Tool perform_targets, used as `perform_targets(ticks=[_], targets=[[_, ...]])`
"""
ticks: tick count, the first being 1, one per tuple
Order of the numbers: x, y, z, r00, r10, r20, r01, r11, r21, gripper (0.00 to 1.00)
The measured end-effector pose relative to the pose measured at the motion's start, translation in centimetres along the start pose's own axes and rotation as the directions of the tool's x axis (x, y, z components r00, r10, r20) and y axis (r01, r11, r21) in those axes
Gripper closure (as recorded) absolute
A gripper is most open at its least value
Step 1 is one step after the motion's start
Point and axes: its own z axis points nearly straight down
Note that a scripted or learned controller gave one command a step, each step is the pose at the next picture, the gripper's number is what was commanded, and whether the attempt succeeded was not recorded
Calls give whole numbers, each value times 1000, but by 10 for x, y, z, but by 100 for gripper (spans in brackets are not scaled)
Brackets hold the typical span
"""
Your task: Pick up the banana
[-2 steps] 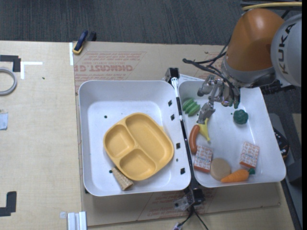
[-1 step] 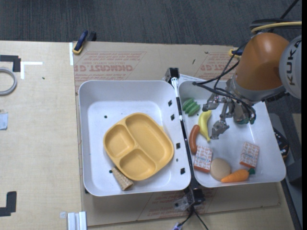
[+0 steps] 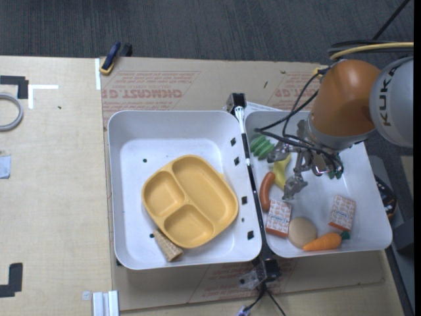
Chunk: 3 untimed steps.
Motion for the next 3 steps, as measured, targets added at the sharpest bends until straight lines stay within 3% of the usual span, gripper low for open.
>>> perform_targets(ticks=[1,2,3], targets=[[-1,-1,-10,1000,5,4,-5,1000,0,100],[-1,0,-10,1000,4,4,-4,1000,0,0],[14,-2,0,981,-196,1,196,981,1,0]])
